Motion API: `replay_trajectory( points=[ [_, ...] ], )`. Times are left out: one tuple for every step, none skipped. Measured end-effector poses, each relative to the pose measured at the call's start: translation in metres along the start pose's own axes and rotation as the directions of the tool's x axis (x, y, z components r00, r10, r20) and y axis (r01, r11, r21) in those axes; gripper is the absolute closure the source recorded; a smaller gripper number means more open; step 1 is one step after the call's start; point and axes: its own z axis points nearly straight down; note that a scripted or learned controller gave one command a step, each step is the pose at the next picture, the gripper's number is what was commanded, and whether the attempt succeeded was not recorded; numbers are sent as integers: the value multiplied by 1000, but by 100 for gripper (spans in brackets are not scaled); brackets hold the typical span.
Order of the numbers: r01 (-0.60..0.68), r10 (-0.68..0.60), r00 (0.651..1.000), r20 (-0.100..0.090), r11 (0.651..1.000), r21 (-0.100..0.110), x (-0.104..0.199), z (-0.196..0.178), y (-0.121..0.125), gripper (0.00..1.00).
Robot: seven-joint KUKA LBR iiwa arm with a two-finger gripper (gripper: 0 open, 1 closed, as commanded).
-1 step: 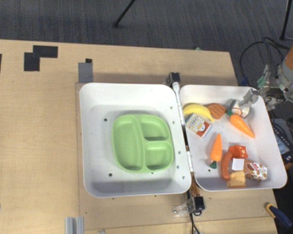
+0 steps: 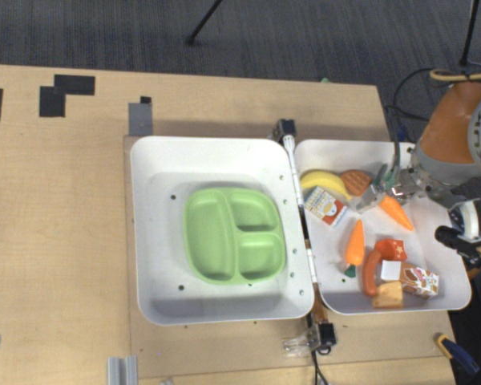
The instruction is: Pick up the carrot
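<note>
crowded right bin point(image 2: 457, 295), carrot point(image 2: 354, 245) mid-bin, claw point(image 2: 382, 189) above

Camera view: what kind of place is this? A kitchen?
Probably a robot lab, not a kitchen: a robot arm reaches over a wooden bench with two white bins holding toy food like a carrot.

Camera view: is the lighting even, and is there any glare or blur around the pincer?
Camera view: lighting soft and even, faint shadows inside the left shallow white bin; slight sheen on the green divided plastic plate, no harsh glare; the metal pincer looks a little blurred beside the small orange carrot.
</note>
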Motion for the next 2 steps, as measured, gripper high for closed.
replay_trajectory(
  points=[
    [2,-2,1000,3,1000,-5,0,-12,2,100],
    [-176,176,984,0,984,-4,55,-90,79,100]
  ],
)
